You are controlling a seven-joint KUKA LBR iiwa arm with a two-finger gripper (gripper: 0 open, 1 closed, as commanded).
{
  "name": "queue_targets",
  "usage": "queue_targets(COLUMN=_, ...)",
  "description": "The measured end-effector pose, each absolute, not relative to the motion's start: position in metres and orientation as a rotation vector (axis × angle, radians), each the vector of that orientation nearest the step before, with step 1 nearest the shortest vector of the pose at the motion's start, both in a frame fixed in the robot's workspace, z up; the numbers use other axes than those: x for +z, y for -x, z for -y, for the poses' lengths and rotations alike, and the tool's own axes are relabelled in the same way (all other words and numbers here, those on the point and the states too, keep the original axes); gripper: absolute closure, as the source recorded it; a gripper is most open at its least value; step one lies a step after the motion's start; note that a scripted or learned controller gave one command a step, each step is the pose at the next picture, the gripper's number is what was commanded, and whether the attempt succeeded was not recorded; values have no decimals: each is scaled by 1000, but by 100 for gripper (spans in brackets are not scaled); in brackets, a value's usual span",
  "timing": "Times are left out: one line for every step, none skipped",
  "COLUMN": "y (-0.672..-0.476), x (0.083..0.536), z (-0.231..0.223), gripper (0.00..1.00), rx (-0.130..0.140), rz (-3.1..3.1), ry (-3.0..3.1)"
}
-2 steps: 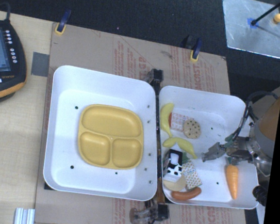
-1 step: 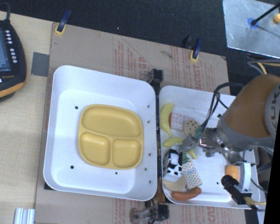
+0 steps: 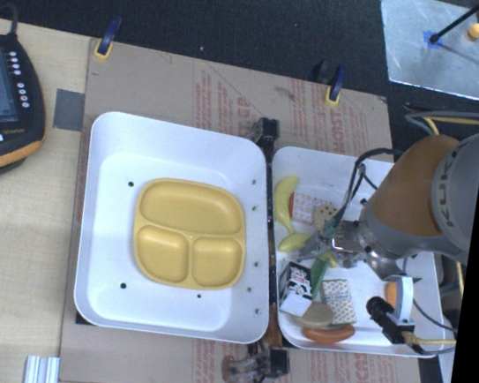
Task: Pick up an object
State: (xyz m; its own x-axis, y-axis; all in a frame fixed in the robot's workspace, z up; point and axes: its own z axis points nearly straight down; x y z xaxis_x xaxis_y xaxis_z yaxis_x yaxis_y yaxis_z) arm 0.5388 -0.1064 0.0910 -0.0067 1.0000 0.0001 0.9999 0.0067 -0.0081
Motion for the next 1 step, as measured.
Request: queue_targets(y=-573, x=92, z=94, gripper=0, rx=6, rz=2229, ry=2211)
